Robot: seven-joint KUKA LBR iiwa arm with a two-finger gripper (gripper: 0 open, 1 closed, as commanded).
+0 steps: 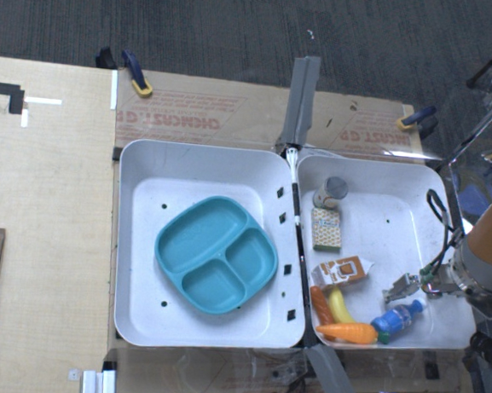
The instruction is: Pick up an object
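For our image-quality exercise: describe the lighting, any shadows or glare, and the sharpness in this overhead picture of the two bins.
Camera view: light is even and soft, with faint shadows inside the left bin around the blue plate; no strong glare on the right bin; the picture is slightly soft, so the gripper and the blue bottle lack fine detail.

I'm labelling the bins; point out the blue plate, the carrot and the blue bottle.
blue plate (215,255): camera view, its centre divider.
carrot (347,332): camera view, mid-body.
blue bottle (396,319): camera view, its body.
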